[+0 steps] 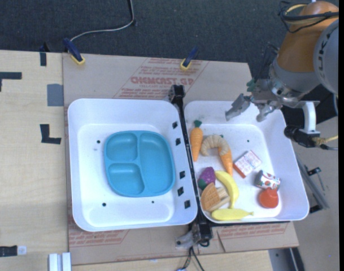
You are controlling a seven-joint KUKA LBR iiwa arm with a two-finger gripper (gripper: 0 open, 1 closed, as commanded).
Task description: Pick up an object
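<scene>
**A:** Camera view first: where is the two-finger gripper [251, 109] placed, and is anything held?

**B:** It is seen over the far edge of the right-hand shallow white bin [290, 168], its fingers spread apart, with nothing between them. The toys lie nearer, in that bin, well apart from it.

**A:** Which thing could be taken most easily?

**B:** The small orange plastic carrot with a green top [196, 139], probably. It lies at the bin's far left, against the divider. It is judged light, stiff and smooth (so likely slippery), and is best gripped across its thick middle.

**A:** And the rest?

**B:** The curved yellow plastic banana [229, 186] rests against the tan bread-like toy [213, 196], so a clean grip is doubtful. The small red-and-white carton [247, 163] lies freer, with flat sides. The pale blue divided plastic tray [140, 162] in the left-hand white bin [81, 168] is thought too broad.
</scene>
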